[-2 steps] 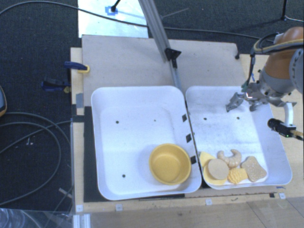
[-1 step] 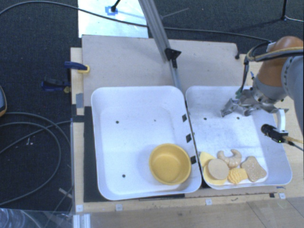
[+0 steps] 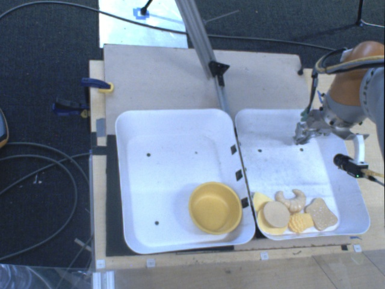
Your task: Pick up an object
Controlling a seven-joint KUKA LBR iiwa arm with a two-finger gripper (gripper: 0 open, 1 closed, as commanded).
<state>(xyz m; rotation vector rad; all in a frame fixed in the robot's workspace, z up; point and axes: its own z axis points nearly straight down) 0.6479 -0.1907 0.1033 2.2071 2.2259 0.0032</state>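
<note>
Pincer (image 3: 302,134) hangs over the far end of the right bin (image 3: 264,122), up near its back wall, and whether it is spread or pressed together I cannot tell from this slanted view; nothing shows between its tips. Nothing to grab lies beneath it, just bare white floor.

Everything worth picking sits well apart from the pincer, toward the near edge of that same bin: a little huddle of toy foods. Nearest to the pincer is a pale curled piece (image 3: 291,199), like a croissant; just beyond it, packed against one another, a round tan disc (image 3: 276,214), a ridged yellow piece (image 3: 300,223) and a speckled biscuit slab (image 3: 320,214), with a yellow wedge (image 3: 260,201) peeking out on the far side of the disc. They look crowded into the bin's low corner, likely because the floor dips that way, so any grab means working among neighbours.

Further off again, across the divide, the left bin (image 3: 156,125) holds a yellow bowl (image 3: 215,206), standing upright near its near edge. Both bins rest side by side on the table (image 3: 162,71).

My read: the pick has not begun; the arm (image 3: 352,83) needs to travel toward that cluster and come down.
</note>
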